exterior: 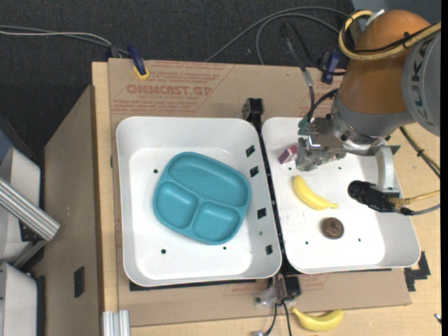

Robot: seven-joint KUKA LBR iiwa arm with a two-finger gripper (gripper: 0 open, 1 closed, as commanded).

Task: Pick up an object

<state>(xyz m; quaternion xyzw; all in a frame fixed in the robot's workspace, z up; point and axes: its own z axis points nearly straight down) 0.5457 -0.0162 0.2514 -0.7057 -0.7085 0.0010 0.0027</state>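
In the right bin (392,254) lie a yellow banana (311,193), a small brown round piece (333,228) and a small purple-pink object (285,155) near the bin's left wall. My gripper (309,161) hangs low over the back left of this bin. It is just above the banana's upper end and right beside the purple-pink object. I see nothing held in it. The grey arm with its orange band (378,61) covers the bin's back right.
The left bin (133,208) holds a blue divided plate (201,197). A second banana (320,319) lies outside the bins at the bench's front edge. Cables run behind the bins. A black divider with clips separates the two bins.
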